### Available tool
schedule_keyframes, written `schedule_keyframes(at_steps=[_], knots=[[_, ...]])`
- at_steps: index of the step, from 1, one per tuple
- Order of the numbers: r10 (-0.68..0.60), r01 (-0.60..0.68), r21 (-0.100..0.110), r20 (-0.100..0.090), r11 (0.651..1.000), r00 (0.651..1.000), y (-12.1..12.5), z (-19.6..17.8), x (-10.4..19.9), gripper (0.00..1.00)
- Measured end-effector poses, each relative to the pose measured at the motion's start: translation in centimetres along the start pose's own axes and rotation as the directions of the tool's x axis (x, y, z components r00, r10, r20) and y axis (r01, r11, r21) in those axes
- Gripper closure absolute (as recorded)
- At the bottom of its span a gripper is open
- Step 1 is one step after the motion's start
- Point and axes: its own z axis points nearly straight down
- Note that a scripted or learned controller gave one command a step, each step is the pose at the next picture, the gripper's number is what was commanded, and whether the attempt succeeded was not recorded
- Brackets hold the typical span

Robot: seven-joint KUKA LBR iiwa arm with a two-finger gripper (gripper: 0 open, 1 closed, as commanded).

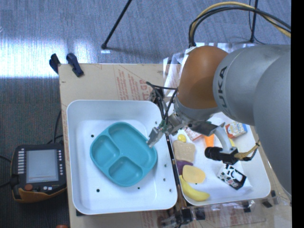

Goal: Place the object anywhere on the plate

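I see the pincer [155, 137] at the teal plate's [124, 153] right rim, its opening and contents unclear. The toast slice [185, 151] lies in the right bin [259, 182]; light, stiff, I'd grip its edges.

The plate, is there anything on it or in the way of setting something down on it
Nothing visible blocks it. The teal plate lies in the left bin, and all three compartments look bare. The gripper is at the plate's right rim. The food items, such as the banana, lie apart in the right bin.
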Motion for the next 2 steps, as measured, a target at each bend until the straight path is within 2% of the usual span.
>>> schedule_keyframes(at_steps=[2], knots=[[0.0,0.0,0.0,0.0,1.0,1.0,0.0,0.0,0.0,0.0]])
